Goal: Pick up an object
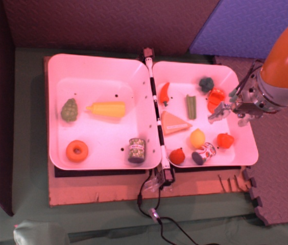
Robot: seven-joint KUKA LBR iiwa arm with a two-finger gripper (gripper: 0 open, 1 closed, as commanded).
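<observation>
My gripper point(231, 115) hovers over the right side of the right bin point(246, 152), open, with nothing between its fingers. Just left of it lies an orange-red pepper point(214, 98), and below it a small orange-red fruit point(225, 140). The same bin also holds a dark broccoli point(206, 83), a green bean point(191, 106), a red chili point(164, 93), an orange wedge point(173, 122), a lemon point(197, 138), a tipped can point(204, 153) and a red fruit point(177, 156).
The left bin point(57, 65) holds a green knobbly fruit point(69, 109), a yellow bottle point(106, 108), an orange donut point(77, 150) and an upright can point(137, 150). A black-and-white divider point(157, 116) separates the bins. Cables point(154, 208) trail off the front.
</observation>
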